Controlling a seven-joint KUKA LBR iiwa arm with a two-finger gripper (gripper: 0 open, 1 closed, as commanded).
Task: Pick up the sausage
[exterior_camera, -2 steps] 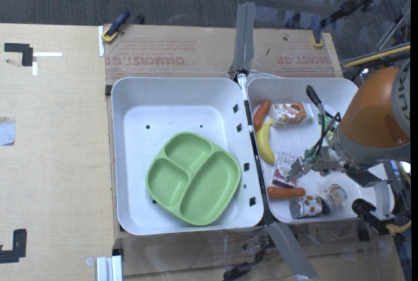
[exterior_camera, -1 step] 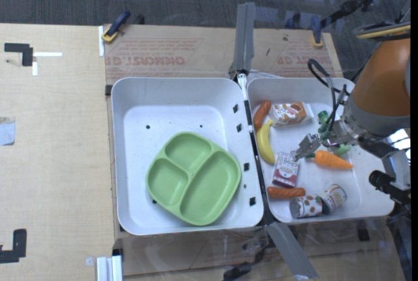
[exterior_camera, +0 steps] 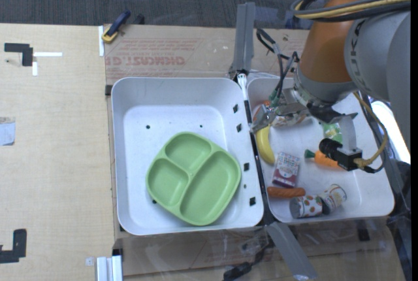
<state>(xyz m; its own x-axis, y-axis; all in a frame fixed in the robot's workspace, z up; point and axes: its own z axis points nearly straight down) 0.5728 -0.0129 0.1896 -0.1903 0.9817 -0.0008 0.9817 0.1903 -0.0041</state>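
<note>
Two white bins sit side by side: the left bin [exterior_camera: 124,162] and the right bin [exterior_camera: 372,208]. The left bin holds one green plate [exterior_camera: 193,178], and that plate has three compartments. The right bin holds several small things, one of each kind that can be told apart: one banana [exterior_camera: 264,144] at its left edge, one small red-and-white packet [exterior_camera: 286,168] just right of the banana, one sausage [exterior_camera: 286,193] near the front, one can [exterior_camera: 317,202] lying on its side at the near edge, and one orange carrot [exterior_camera: 324,159] with a green top, partly hidden. One robot arm [exterior_camera: 366,44] reaches over the right bin's far part.
</note>
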